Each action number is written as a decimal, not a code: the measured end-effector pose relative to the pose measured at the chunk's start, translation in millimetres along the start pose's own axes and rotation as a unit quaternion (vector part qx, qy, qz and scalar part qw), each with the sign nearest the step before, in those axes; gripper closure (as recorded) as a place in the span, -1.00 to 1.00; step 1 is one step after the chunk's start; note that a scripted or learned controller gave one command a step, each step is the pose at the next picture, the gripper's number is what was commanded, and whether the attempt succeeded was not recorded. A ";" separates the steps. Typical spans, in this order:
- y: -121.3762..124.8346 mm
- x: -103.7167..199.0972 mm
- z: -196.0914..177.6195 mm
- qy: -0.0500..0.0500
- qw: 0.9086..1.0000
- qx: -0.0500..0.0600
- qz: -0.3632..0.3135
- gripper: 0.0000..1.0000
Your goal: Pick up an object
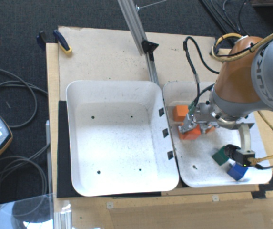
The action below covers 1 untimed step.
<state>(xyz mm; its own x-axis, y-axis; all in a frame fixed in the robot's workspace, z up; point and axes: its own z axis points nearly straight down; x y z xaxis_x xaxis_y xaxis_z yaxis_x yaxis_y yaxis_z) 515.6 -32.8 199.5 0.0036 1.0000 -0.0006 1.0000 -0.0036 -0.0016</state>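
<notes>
The bench (103, 56) is a pale wooden board, scuffed and speckled, resting on dark carpet (17, 13) strewn with black cables (7, 104). A blue and yellow clamp (62, 41) grips the board's far corner, well to the left of the claw. An aluminium rail (134, 23) slants across the top of the bench.

Two shallow white plastic bins with rounded corners sit side by side. The left bin (79, 128) is dusted with dark specks. The claw (189, 123), a metallic assembly under the grey and orange arm (243, 75), hangs low in the right bin (193, 173). It sits between two orange blocks: one (180, 112) just behind it and one (190, 134) just in front, both touching or nearly so. Whether the claw is spread or pinching cannot be told. A green block (219, 156) and a blue block (237, 171) lie to its right, toward the bin's near corner.
</notes>
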 end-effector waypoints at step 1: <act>4.1 54.1 0.4 0.001 1.000 -0.001 -0.005 1.00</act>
<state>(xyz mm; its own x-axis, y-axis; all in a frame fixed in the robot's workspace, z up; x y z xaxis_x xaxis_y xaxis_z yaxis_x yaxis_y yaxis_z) 519.9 21.3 199.1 -0.0063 1.0000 0.0023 1.0000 0.0063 -0.0006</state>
